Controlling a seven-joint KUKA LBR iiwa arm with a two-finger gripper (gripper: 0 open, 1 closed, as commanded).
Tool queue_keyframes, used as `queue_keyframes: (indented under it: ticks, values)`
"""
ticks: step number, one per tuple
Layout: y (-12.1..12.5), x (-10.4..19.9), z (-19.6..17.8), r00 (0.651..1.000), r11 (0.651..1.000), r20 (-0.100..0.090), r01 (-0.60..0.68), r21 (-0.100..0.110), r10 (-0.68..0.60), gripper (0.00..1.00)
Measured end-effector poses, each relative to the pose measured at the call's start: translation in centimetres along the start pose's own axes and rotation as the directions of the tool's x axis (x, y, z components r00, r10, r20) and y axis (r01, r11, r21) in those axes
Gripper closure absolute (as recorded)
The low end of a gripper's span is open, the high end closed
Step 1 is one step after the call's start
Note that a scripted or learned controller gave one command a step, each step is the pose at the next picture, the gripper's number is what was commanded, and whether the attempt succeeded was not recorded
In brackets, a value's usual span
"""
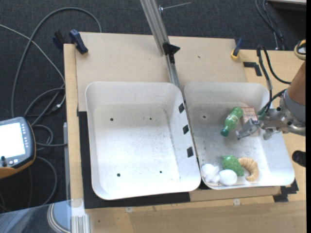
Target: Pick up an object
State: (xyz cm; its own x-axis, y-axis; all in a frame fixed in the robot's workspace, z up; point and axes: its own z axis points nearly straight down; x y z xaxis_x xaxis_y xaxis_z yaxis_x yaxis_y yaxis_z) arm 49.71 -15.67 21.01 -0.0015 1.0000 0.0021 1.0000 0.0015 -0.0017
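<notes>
The right bin (204, 130) holds several objects. A green bottle (232, 121) lies tilted near its middle, with a small brown carton (250, 113) just to its right. Along the front wall sit a green leafy toy (233, 164), a tan croissant (250, 168) and two white lumps (210, 171) (227, 177). My gripper (253, 134) reaches in from the right and hangs just in front of the carton and right of the bottle. Its two fingers stand apart with nothing between them.
The left bin (131, 140) lies beside the right one, with a divider with black tabs (185, 129) between them. A metal pole (158, 23) slants over the back of the bench. Blue and yellow clamps (78, 41) (236, 48) hold the board. A teach pendant (13, 144) lies far left.
</notes>
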Motion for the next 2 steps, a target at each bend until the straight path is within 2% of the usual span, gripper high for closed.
queue_keyframes:
  ticks: [1,2]
  values:
    - [0.0,0.0,0.0,1.0,1.0,0.0,-0.001,-0.001,0.001,0.0]
    - [0.5,0.5,6.0,1.0,1.0,-0.001,-0.001,0.006,0.001,0.0]
